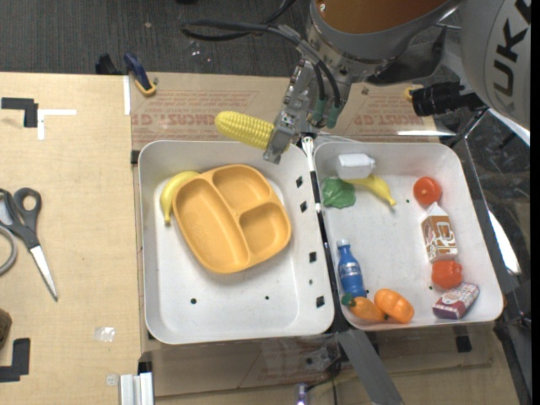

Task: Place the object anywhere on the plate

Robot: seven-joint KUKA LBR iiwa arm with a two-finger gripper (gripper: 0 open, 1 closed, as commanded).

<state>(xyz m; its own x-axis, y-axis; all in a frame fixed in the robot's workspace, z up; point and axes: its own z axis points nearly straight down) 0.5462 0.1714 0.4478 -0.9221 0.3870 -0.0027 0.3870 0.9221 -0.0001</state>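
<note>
A: What's hard to read here?

B: The arm's grey body (396,7) is cut off by the top edge. Below it the end effector (283,142) hangs over the far rim of the left bin (219,310), its fingers closed on one end of the corn cob (245,129). The cob sticks out to the left, just past the bin's far rim and above the cardboard. A yellow banana (173,194) is partly tucked behind the plate.

A: And the plate?

B: The orange divided plate (232,218) lies in the left bin, near its far left corner, three compartments bare. White floor is open in front of it and to its right.

A: The other bin?

B: The right bin (472,226) holds a white block (356,164), a green piece (337,194), a small banana (380,190), a blue bottle (348,268), orange fruit (395,305), a red ball (428,190), and packets I can't identify.

A: Surroundings?

B: A pale wooden counter (76,226) with scissors (32,234) at left; dark floor and cables beyond.
</note>
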